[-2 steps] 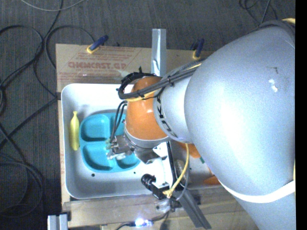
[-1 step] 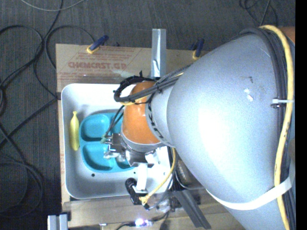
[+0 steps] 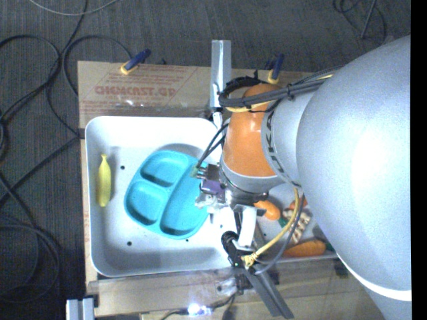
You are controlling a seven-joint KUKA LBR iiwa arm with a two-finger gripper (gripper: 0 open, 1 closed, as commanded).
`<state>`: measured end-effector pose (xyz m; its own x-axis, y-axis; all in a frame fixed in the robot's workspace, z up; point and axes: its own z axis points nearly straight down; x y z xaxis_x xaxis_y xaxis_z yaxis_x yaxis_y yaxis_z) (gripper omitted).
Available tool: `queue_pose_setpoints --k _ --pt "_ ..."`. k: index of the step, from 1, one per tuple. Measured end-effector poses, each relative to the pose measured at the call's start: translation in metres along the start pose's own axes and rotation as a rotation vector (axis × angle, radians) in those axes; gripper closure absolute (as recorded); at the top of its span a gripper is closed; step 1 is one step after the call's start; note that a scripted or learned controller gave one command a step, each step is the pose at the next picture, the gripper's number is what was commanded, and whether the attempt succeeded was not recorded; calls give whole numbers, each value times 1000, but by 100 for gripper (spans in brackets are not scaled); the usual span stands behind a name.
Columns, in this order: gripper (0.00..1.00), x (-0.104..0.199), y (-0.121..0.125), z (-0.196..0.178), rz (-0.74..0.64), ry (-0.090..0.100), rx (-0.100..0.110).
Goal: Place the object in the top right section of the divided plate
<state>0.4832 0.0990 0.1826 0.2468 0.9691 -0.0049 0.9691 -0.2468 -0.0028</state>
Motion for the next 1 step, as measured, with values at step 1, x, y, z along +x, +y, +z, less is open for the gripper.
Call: queue_pose_setpoints --k 1 --pt "100 -76 20 0 -60 1 0"
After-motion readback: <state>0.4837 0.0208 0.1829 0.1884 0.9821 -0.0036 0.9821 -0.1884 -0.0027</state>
